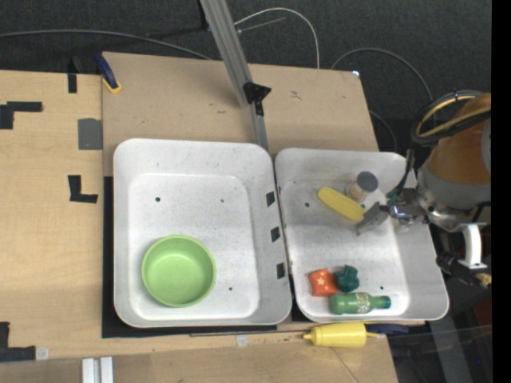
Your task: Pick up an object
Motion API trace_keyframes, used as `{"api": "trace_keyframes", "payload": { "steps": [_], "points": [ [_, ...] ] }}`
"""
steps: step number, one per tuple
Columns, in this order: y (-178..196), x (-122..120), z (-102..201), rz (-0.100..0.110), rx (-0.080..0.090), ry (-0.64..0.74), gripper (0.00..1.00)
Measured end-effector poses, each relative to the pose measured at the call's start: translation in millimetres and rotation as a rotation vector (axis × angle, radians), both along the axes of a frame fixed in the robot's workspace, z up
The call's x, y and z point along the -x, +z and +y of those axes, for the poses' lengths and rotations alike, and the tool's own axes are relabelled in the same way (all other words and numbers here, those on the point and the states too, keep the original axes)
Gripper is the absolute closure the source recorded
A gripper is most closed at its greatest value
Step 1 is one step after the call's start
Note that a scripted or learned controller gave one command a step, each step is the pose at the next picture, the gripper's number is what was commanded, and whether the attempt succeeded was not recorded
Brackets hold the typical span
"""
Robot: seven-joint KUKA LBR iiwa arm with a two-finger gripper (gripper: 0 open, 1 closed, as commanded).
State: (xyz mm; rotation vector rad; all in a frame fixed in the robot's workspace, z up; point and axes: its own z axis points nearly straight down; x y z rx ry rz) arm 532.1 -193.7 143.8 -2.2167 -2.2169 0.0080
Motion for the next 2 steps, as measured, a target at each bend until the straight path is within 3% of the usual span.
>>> {"api": "trace_keyframes", "payload": {
  "steps": [1,2],
  "points": [
    [-54,1,1,-0.003,0.001,0.001,0.00],
    [-41,0,2,-0.005,0.000,0.002,1.00]
  ]
}}
